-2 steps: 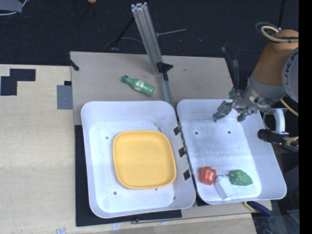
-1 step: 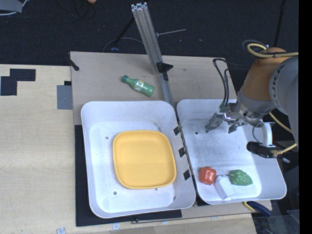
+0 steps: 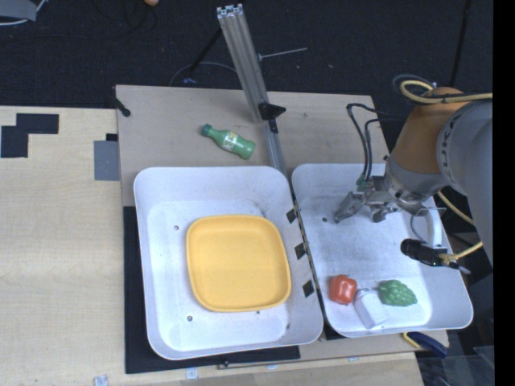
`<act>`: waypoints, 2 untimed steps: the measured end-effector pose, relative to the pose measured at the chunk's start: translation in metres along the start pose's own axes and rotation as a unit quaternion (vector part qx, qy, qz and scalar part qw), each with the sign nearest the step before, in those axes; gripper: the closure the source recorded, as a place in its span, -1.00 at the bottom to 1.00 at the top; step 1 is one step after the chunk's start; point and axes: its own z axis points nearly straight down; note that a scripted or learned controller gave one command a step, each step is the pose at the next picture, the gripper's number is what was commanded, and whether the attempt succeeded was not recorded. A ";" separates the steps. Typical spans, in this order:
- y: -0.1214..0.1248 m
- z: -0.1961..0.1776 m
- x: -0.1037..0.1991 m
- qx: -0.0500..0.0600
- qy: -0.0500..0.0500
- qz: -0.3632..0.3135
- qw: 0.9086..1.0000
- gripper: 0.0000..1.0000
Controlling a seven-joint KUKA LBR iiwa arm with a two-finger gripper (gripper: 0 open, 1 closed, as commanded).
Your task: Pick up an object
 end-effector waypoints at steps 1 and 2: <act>0.000 -0.012 -0.001 -0.001 0.000 0.001 1.000 1.00; 0.005 -0.074 -0.003 -0.004 -0.001 0.001 1.000 1.00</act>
